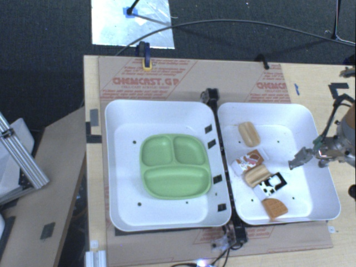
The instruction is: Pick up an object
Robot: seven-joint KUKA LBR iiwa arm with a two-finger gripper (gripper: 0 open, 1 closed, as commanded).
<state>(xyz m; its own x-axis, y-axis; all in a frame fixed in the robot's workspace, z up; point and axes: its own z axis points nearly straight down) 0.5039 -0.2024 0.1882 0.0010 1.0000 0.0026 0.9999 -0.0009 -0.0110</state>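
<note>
Front edge of bench: cable clutter [231, 239] at the seam between the bins, lowest in view.
Right bin [320, 177]: white, shallow, holds all the loose items.
Brown wedge [275, 207]: toast-like piece, nearest the front of the right bin.
Black-and-white item [272, 183]: small, patterned, just behind the wedge, touching or almost touching the tan block.
Tan block [256, 174]: bread-like, tilted, beside the wrapper.
Red-and-white wrapper [248, 161]: lies left of centre in the right bin, partly under the tan block.
Bun [248, 133]: pale, oblong, farthest back of the group, apart from the rest.
Left bin [119, 127]: white, carries a green divided plate [176, 165] with three compartments.
My gripper [296, 159]: over the right side of the right bin, pointing left toward the items, well clear of all of them.
My jaws: tips look close together with nothing between them; too blurred for me to say how far apart they stand.
My arm [339, 149]: comes in from the right edge.
Bench [183, 77]: cardboard sheet printed CHEMCAST under both bins.
</note>
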